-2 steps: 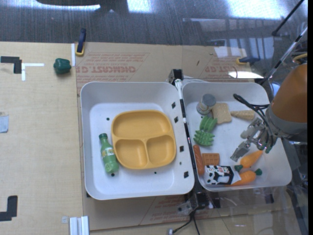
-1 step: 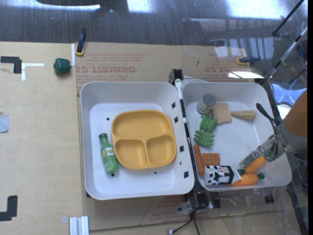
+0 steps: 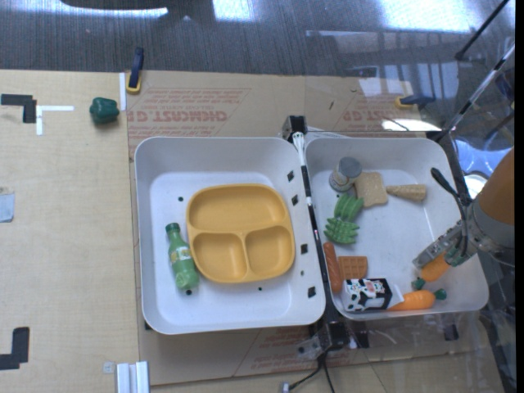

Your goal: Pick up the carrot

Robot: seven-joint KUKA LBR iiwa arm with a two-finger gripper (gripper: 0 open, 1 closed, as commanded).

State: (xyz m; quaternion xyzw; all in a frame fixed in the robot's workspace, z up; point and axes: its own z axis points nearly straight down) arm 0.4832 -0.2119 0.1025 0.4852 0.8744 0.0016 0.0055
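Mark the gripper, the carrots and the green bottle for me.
gripper (image 3: 438, 256): camera view, between its fingertips, at the right bin's right side.
carrot (image 3: 413, 300): camera view, orange body, near the right bin's front wall.
second carrot (image 3: 434, 270): camera view, orange body, at the gripper.
green bottle (image 3: 182, 258): camera view, its label.

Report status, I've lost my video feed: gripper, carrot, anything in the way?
Gripper low in right bin, on one carrot; grasp unclear. Second carrot against near wall. Milk carton beside it.

Arm (image 3: 501, 207) cropped at right edge; end effector (image 3: 438, 259) fingers blurred, indistinct.
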